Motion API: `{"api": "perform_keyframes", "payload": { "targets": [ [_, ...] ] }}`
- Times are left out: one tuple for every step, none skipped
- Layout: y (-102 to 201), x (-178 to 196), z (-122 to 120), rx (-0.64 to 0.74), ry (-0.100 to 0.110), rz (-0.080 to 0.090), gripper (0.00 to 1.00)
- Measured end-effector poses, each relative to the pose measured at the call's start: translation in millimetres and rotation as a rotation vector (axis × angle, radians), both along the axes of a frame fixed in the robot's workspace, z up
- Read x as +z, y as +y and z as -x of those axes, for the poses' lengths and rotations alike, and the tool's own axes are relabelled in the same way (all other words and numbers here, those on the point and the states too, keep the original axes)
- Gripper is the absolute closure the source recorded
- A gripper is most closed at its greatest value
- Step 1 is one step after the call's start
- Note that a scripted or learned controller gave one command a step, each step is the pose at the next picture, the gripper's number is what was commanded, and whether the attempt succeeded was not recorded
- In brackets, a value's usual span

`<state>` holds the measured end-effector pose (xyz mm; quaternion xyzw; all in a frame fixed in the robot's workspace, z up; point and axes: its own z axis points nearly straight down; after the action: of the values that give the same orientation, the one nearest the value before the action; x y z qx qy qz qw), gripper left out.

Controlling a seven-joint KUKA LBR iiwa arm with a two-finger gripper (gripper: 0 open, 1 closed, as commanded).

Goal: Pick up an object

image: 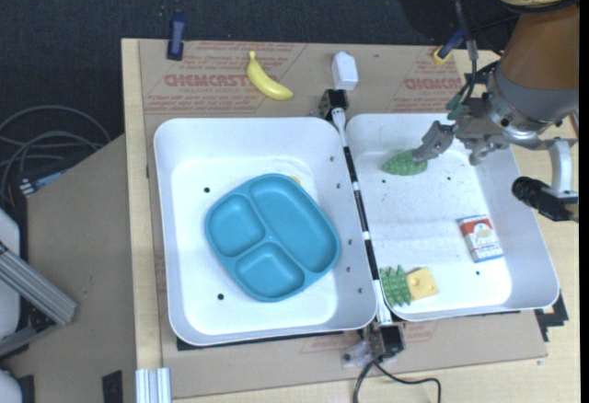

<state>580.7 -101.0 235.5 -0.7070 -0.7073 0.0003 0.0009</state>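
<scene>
light: bright, even | shadows: soft, faint | glare: white bins washed | focus: slightly soft

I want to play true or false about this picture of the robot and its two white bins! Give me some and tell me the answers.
1. The blue divided plate lies in the left bin. True.
2. The toy banana lies in the right bin. False: it lies on the bench behind the left bin.
3. The gripper is right by the green leafy thing. True.
4. The small red and white box sits on the blue plate. False: it lies in the right bin.
</scene>
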Motion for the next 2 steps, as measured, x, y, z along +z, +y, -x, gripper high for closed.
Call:
{"api": "perform_keyframes", "payload": {
  "targets": [
    [-46, -68, 14, -0.002, 0.001, 0.001, 0.0],
    [-105, -149, 46, 0.0, -0.008, 0.004, 0.0]
  ]
}}
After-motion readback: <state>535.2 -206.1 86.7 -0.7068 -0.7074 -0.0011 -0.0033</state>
